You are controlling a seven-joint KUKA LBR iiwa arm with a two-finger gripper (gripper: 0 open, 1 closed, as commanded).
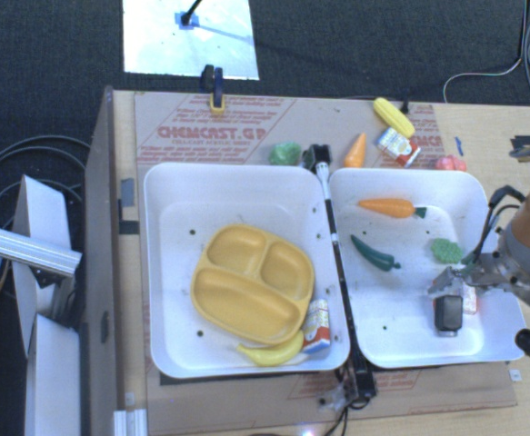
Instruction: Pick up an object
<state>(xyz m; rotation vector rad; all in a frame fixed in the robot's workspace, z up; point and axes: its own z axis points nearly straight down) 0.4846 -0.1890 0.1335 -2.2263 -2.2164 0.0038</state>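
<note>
Arm (pixel 528 243): cut off by pic's right edge, upper pt out of shot. Small red-white item (pixel 470 302) nr right edge of right bin (pixel 401 360): pt covered by gripper (pixel 451 287), can't ID. Banana (pixel 269 354) at near edge of left bin (pixel 169 271): approx half under yellow plate (pixel 251 284). Small bottle (pixel 317 327) nr that bin's near-right corner: label too small to read. Green thing (pixel 285 153) & pink thing (pixel 446 163) at far edge of bench (pixel 246 121): lower pts behind bin rims, can't ID. Packet (pixel 397 145) there: print unreadable.

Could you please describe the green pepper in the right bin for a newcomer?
Look in the right-hand white bin. Near its left wall, just below the orange carrot, lies the pepper: long, slim and dark green, unlike the paler, lumpy green piece.
</note>
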